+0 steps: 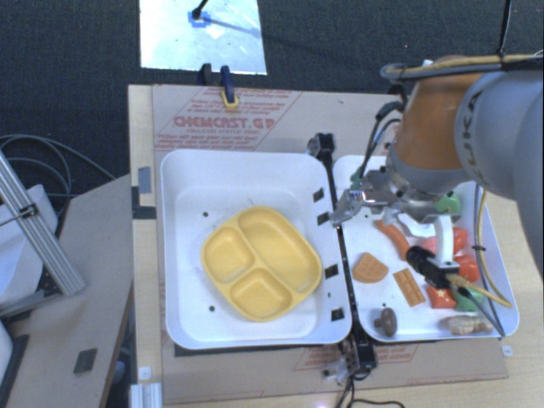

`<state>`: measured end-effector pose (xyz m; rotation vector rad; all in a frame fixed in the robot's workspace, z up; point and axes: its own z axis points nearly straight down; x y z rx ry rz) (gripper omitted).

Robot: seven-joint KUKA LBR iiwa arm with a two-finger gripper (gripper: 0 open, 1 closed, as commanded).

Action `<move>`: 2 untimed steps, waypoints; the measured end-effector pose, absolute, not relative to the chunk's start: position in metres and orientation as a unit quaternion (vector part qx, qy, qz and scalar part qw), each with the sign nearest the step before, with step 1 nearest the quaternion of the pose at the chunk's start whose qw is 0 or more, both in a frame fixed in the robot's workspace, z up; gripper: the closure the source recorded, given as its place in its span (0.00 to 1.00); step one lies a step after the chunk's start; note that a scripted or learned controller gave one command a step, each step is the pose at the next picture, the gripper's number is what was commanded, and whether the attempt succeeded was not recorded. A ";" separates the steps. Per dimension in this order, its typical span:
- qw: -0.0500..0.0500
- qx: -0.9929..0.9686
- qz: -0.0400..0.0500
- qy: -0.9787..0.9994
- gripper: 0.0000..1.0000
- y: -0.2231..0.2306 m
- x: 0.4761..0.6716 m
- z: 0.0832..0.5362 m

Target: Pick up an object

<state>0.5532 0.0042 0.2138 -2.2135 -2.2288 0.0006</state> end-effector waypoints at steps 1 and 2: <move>0.001 -0.708 0.002 -0.706 0.00 -0.040 0.500 0.188; -0.005 -0.707 -0.001 -0.707 0.00 -0.111 0.614 0.148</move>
